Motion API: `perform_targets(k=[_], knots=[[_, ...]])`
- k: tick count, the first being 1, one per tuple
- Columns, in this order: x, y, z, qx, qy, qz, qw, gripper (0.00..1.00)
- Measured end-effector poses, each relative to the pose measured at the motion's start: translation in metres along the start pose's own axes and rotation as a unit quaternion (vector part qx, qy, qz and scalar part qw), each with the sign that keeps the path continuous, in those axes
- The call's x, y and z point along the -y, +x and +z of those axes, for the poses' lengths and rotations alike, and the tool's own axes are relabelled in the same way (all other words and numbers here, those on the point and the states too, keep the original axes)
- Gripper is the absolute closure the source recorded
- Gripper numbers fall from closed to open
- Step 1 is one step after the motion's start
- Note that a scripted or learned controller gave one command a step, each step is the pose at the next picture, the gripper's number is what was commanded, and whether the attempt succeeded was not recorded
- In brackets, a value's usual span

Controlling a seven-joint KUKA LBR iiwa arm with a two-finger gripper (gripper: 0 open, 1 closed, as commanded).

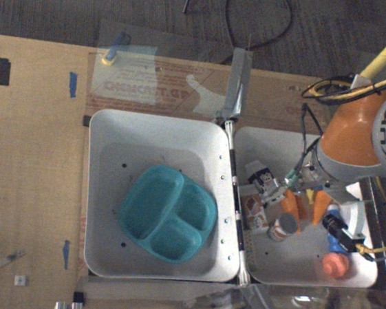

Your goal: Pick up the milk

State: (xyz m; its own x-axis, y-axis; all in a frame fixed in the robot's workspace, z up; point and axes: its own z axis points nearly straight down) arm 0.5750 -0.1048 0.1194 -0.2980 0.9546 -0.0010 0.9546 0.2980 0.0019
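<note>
Milk (254,213), as far as I can judge, is the small carton lying against the left wall of the right bin (270,142), right of centre in the frame; its print is too blurred for me to be sure. My arm (353,134) reaches in from the upper right and hangs over that same bin, with the claw (299,185) low among the clutter, just up and right of the carton. I cannot tell whether the claw is open or closed, and I see nothing gripped in it.

I read this as the approach step: the claw is over the right bin but not yet on the carton. The next move calls for a short shift toward the lower left of the frame, then a descent onto the carton, which lies tight against the bin wall with a can (283,228) just beside it, so room for the claw looks scarce.

Also in the right bin: an orange bottle (293,202), a carrot-like piece (321,206), a dark blue item (336,226) and a pink fruit (335,265) at the lower right. The left bin (112,134) holds a teal divided tray (167,212). Both bins sit side by side on the worktop (25,166).
</note>
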Motion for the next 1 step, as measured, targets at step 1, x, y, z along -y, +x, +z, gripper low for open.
perform_targets(k=[1], knots=[[-0.0014, -0.0032, -0.0132, 0.002, -0.005, 0.003, 1.0000, 1.00]])
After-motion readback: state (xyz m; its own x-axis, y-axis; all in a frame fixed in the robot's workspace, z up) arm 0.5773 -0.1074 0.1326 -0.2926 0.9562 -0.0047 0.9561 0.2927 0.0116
